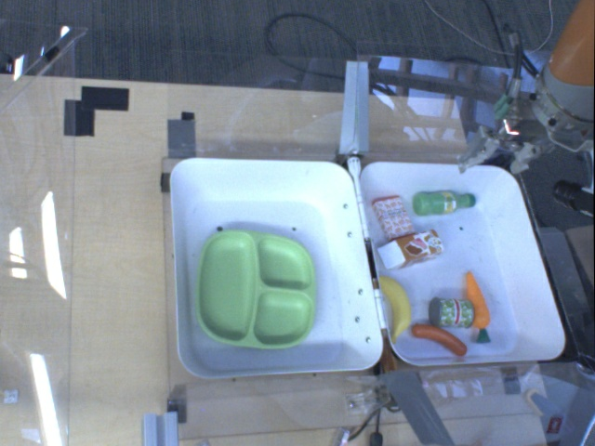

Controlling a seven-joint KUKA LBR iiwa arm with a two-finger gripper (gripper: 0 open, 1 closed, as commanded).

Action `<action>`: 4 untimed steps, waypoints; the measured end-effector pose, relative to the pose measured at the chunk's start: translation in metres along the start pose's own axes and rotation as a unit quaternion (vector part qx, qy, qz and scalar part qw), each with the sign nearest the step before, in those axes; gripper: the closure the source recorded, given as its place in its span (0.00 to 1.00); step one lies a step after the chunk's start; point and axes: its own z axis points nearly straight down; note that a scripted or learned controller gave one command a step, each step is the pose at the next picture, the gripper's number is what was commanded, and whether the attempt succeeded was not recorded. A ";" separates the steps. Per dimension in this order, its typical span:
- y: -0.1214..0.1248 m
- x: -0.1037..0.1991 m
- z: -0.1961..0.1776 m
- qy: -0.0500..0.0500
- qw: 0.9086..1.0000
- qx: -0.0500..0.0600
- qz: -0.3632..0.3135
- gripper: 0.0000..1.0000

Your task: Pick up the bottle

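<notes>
Clearly we have a risk ahead: the bottle [443,202] lies on its side near the far wall of the right bin [544,277], so as we descend a finger could strike that rim, or the round body could roll out of a pinch. Our gripper [496,152] hangs above the bin's far edge, fingers spread and holding nothing. A red carton [392,216] lies just beside the bottle's cap end, and a careless approach might nudge it. To the bottle's right we see bare white floor, the better side for coming in. Banana [397,306], can [453,312] and carrot [477,297] lie well apart, toward the near wall
</notes>
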 end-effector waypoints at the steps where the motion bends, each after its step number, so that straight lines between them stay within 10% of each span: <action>1: 0.031 0.020 0.067 0.000 1.000 0.000 -0.002 0.00; 2: 0.031 0.011 0.186 0.000 0.992 0.000 -0.127 0.00; 3: 0.035 0.012 0.172 -0.002 0.992 -0.006 -0.128 1.00; 4: 0.033 0.054 0.021 0.000 0.997 -0.003 -0.076 1.00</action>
